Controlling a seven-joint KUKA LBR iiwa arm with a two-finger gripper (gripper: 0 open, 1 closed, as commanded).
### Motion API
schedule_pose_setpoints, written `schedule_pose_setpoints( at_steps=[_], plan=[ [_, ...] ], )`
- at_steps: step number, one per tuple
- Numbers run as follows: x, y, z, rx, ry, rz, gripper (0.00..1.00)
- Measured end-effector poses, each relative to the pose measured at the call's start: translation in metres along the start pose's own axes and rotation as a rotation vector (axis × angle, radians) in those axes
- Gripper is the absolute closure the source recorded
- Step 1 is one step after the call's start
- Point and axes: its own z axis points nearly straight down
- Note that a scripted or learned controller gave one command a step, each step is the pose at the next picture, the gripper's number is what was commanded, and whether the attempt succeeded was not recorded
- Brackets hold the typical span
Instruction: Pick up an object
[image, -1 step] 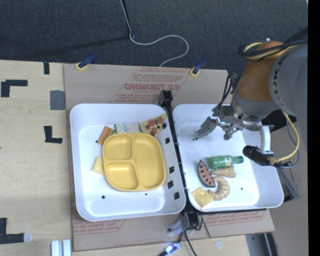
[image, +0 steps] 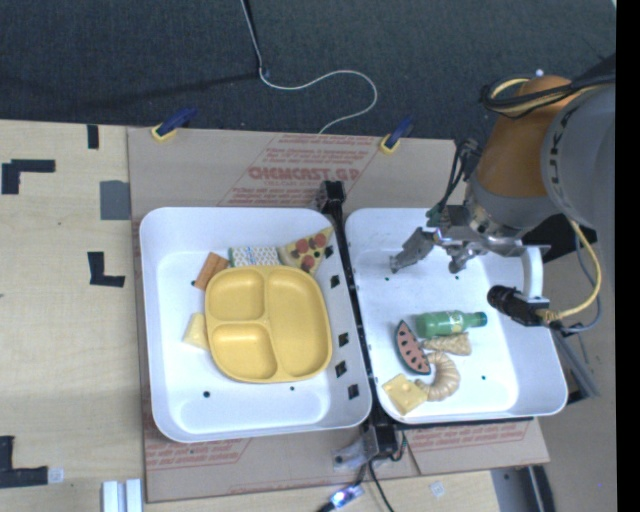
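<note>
Above the right bin (image: 520, 385), the gripper (image: 432, 254) hangs with fingers apart and bare; the green bottle (image: 449, 322) lies at its five o'clock among toy food, nothing lifted yet.

Bench surroundings, overhead slant view.
Dark blue-grey carpet (image: 120, 50) along the far side, thin white cable (image: 320, 82) looping across it. Brown cardboard sheet (image: 290, 170) under the bins; pale wooden benchtop (image: 60, 330) with black marks at left.

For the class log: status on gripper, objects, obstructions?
Gripper open, above right bin. Green bottle, watermelon slice lying untouched. Nothing blocking.
</note>
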Motion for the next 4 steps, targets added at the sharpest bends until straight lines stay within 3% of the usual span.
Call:
schedule_pose_setpoints(
  at_steps=[2,3,4],
  plan=[
    [0.001,0.002,0.099,0.004,-0.002,0.000,0.00],
    [0.002,0.003,0.086,0.001,0.000,-0.001,1.00],
    [0.001,0.007,0.023,-0.006,-0.001,0.000,1.00]
  ],
)
